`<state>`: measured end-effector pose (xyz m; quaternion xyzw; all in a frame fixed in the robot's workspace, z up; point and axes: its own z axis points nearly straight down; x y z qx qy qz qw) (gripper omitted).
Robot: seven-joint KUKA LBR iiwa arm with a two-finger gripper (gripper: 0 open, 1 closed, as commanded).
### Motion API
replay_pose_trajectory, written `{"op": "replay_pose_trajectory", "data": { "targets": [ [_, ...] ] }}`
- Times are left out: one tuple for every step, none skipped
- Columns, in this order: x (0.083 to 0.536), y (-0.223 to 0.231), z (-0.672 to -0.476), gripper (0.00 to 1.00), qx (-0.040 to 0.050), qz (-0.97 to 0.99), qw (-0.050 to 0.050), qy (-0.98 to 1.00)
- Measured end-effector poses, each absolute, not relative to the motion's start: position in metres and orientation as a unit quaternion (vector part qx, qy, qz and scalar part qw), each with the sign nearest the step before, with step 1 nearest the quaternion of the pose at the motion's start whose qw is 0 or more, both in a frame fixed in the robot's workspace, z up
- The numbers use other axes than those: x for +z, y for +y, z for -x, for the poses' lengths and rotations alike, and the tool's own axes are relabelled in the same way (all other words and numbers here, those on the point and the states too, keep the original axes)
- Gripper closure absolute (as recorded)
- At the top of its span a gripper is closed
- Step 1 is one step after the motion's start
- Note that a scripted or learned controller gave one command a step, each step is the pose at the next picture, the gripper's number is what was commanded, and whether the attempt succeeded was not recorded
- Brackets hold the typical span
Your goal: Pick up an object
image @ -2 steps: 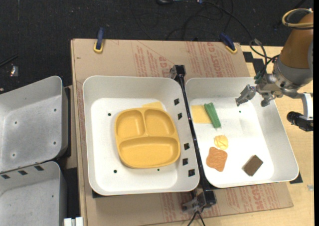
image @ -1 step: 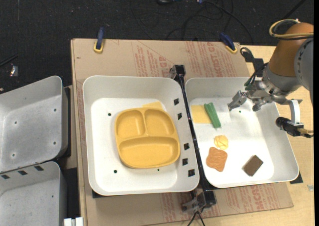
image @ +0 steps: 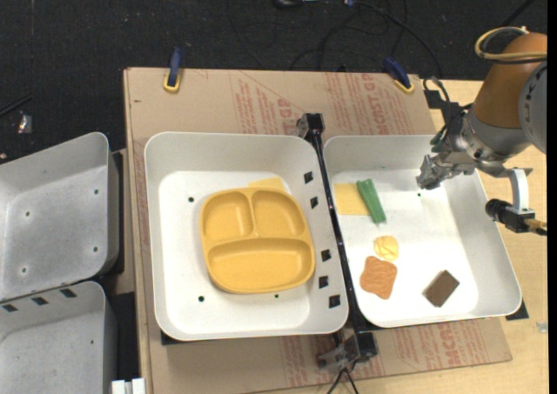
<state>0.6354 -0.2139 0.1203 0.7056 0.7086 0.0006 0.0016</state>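
The right bin (image: 487, 236) holds a green stick (image: 372, 201) lying on a pale yellow slab (image: 348, 199), a small yellow lump (image: 385, 247), an orange ridged piece (image: 379, 277) and a brown block (image: 441, 288). My gripper (image: 431, 176) hangs over the upper right part of this bin, right of the green stick and apart from every object. Nothing shows between its tips.
The left bin (image: 165, 210) holds a yellow divided tray (image: 258, 240) with a pale yellow piece (image: 268, 183) peeking out behind it. A black divider (image: 326, 236) runs between the bins. Grey trays (image: 52, 210) sit at far left.
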Motion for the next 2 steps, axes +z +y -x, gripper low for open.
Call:
{"op": "replay_pose_trajectory", "data": {
  "targets": [
    [0.181, -0.208, -0.631, 1.00, 0.0016, -0.706, 0.003, 0.708],
    [0.203, -0.208, -0.633, 1.00, 0.0010, -0.706, 0.002, 0.708]
  ]
}}
